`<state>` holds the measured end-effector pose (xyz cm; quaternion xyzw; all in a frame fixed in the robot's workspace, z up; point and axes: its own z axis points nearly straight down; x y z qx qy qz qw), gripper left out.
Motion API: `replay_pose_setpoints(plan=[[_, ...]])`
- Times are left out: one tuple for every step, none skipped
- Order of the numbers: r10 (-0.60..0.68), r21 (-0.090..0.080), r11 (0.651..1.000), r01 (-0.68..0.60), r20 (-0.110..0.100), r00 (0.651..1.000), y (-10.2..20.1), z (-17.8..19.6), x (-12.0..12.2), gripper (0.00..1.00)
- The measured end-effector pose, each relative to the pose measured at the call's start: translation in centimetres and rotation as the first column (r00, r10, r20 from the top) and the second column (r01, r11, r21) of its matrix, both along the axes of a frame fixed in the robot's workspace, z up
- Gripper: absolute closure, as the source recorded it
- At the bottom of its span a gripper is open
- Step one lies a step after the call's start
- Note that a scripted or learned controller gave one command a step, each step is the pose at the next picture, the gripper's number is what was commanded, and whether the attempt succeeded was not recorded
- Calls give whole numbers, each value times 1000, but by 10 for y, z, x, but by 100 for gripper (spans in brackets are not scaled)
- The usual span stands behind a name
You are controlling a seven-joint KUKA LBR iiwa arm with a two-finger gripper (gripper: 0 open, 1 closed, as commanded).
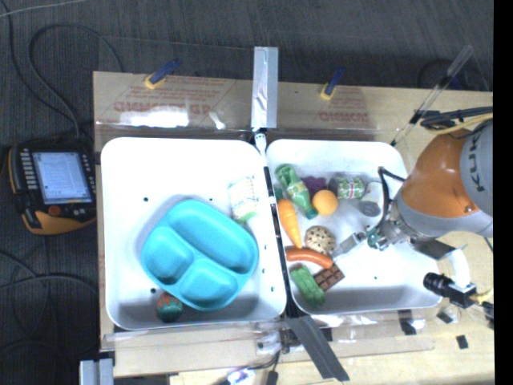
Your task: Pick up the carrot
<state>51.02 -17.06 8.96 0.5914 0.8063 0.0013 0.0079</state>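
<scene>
The carrot (288,223) is orange with a green top and lies lengthwise along the left wall of the right bin (385,291). My gripper (350,244) hangs low in the middle of that bin, to the right of the carrot and about a hand's width away from it. It sits just right of a round speckled cookie (319,237). I see nothing held in it. The grey wrist and the orange band (437,189) reach in from the right.
Around the carrot lie a green bottle (293,185), an orange ball (325,203), a small can (350,188), a red sausage (309,257), a chocolate bar (329,277) and a green vegetable (307,286). The left bin holds a blue divided plate (200,251), a pale packet (243,199) and a small fruit (168,305).
</scene>
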Motion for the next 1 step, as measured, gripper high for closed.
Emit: replay_pose_setpoints(plan=[[-233,7,972,234,-22,972,48,51,48,0]])
